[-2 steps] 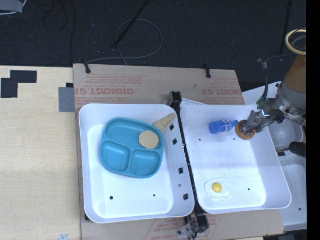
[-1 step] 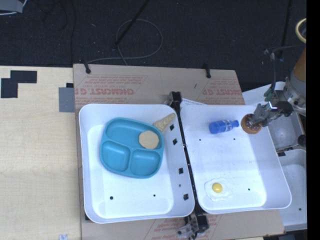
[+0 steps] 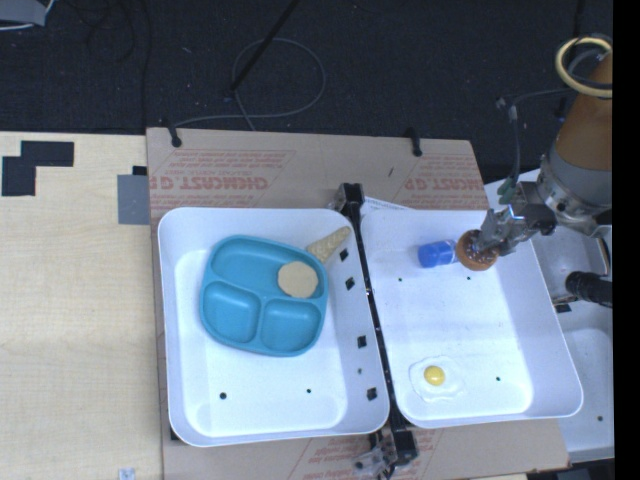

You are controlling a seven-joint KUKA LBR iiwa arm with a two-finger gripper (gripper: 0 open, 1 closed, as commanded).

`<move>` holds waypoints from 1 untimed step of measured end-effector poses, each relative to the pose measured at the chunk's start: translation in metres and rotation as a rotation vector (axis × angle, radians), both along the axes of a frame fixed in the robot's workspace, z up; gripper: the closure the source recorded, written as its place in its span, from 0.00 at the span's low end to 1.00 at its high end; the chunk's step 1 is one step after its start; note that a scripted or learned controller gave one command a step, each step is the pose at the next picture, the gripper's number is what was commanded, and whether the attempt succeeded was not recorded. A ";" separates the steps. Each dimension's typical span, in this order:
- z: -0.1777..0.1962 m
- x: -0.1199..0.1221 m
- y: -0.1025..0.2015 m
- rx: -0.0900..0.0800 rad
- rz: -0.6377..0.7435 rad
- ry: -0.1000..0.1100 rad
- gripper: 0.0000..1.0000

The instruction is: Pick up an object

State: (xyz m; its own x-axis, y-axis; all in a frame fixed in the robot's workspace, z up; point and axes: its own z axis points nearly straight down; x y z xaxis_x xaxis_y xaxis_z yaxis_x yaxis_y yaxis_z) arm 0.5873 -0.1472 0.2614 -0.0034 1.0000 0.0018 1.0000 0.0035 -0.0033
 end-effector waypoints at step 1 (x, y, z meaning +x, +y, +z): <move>-0.002 -0.010 0.051 0.001 0.001 0.001 1.00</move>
State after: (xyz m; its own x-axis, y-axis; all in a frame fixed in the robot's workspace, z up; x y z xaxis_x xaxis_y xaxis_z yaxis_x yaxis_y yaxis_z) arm 0.5772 -0.0957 0.2599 -0.0044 1.0000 0.0023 1.0000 0.0044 -0.0039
